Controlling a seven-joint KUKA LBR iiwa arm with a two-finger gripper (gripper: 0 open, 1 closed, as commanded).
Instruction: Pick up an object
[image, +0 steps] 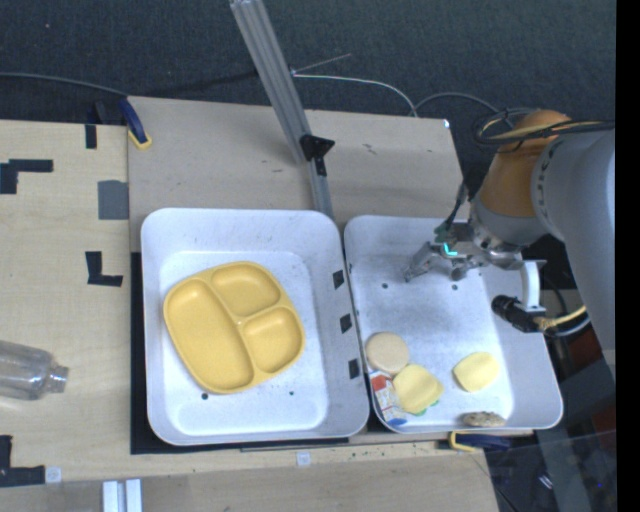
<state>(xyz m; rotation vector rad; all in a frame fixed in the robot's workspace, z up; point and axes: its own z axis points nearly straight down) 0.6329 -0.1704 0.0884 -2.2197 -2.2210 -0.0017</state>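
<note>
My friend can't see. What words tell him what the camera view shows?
A robot gripper hovers over the right bin, above small food pieces near its front edge. The left bin holds a yellow divided plate.

divided plate (233, 325): yellow
left bin (160, 240): white
right bin (430, 320): white, faint dark specks
round piece (387, 352): pale tan
two blocks (417, 387): pale yellow
small packet (384, 400): red, white, blue
arm (560, 190): grey, orange band
bench (220, 160): beige with black tape marks
bottle (28, 370): clear
</note>
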